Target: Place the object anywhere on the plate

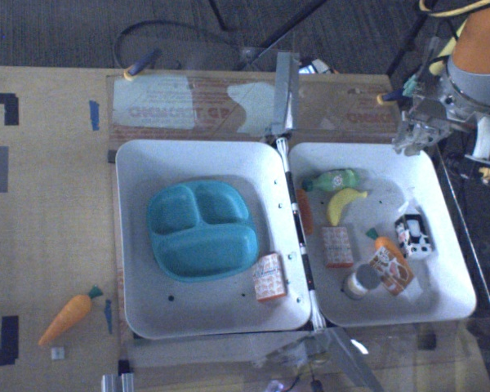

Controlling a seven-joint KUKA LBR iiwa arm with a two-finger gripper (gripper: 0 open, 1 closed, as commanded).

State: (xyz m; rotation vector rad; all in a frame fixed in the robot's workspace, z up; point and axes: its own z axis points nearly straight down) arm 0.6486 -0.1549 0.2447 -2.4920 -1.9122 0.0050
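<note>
A blue plate with three compartments lies in the left bin, with nothing on it. Just off its lower right corner a small orange-and-white carton stands on the bin floor. In the right bin are a green bottle, a yellow banana, a checked pink carton, an orange carton, a black-and-white cow-print carton, a small can and an orange stick by the left wall. My gripper hangs above the right bin's far right corner, away from all objects.
A toy carrot lies on the bench left of the bins. Cardboard lies behind the bins, held with clamps. A metal divider rises between the bins at the back. Cables run over the dark floor beyond.
</note>
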